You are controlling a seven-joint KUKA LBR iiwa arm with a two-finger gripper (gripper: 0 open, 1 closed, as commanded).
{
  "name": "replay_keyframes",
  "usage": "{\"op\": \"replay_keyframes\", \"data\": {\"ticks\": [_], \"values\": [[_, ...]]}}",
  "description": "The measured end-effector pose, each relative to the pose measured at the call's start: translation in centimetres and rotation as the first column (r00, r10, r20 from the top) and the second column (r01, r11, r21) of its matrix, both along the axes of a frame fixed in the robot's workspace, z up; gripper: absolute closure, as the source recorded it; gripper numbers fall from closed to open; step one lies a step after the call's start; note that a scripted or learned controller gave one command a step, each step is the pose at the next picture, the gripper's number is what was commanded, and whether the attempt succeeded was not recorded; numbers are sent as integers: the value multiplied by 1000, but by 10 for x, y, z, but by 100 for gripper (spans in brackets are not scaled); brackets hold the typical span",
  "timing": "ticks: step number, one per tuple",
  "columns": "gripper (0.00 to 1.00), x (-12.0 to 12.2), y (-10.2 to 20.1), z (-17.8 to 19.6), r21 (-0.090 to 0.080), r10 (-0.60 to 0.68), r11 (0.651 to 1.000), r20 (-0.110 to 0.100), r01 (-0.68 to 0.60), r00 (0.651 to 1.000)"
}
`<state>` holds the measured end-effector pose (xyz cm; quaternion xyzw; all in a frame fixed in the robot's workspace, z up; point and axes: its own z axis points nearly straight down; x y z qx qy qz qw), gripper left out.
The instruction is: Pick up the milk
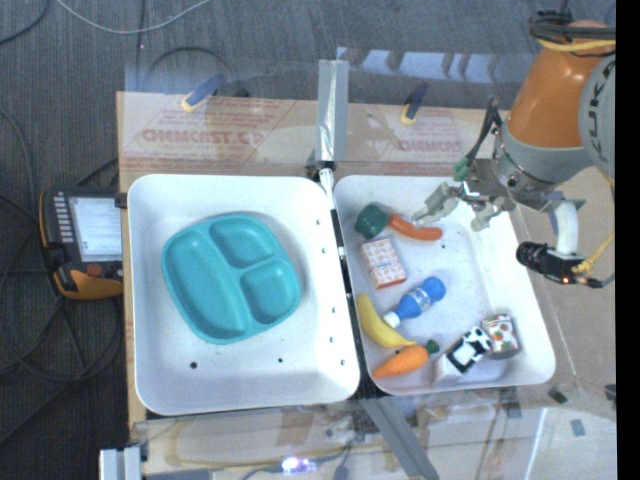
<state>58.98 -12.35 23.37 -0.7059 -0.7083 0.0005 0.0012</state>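
The milk (pixel 467 352) is a small carton with black and white cow patches, lying near the front right corner of the right bin (pixel 520 268). My gripper (pixel 462 206) hangs over the far part of that bin, well behind the milk. Its fingers (pixel 435 208) are spread open with nothing between them. An orange chili-shaped toy (pixel 418 230) lies just below the left finger.
In the right bin lie a dark green cup (pixel 372 219), a red-patterned box (pixel 384 262), a blue bottle (pixel 416 299), a banana (pixel 380 325), a carrot (pixel 400 360) and a printed can (pixel 500 334) touching the milk. The left bin (pixel 150 368) holds a teal divided plate (pixel 233 276).
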Motion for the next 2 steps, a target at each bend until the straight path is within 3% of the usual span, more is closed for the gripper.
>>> {"op": "replay_keyframes", "data": {"ticks": [1,2], "values": [[100,1,1,8,2,2,1000,-1,-2,1000],[100,-91,-63,45,-3,50,999,1,-50,999]]}}
